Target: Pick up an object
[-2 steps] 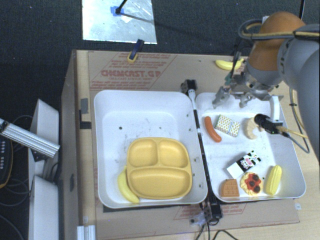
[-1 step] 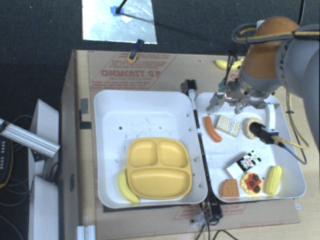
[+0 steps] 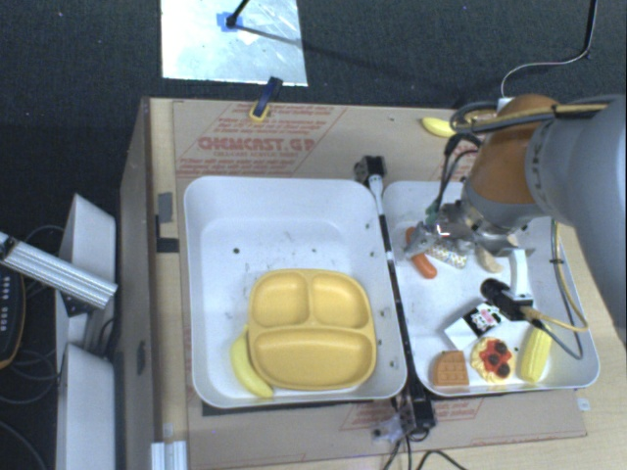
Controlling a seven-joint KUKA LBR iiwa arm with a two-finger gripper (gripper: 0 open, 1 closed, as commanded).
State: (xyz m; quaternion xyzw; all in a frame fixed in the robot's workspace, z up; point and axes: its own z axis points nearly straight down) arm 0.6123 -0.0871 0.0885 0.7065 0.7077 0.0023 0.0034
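A small orange carrot (image 3: 423, 264) lies near the left wall of the right bin (image 3: 578, 375), just below the gripper (image 3: 441, 235), which hangs low over it. Whether the gripper is released or clenched I cannot tell. This looks like the reaching step: nothing is lifted. Next calls for a descent centred on 1 item. A waffle (image 3: 451, 367), pizza (image 3: 492, 357) and corn (image 3: 534, 352) sit apart; the left bin (image 3: 211, 204) holds a yellow tray (image 3: 312, 328).

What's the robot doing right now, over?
Gripper low in right bin, over the small orange piece. Nothing seen held. Toy corn, pizza slice, waffle nearby. Yellow tray in left bin.
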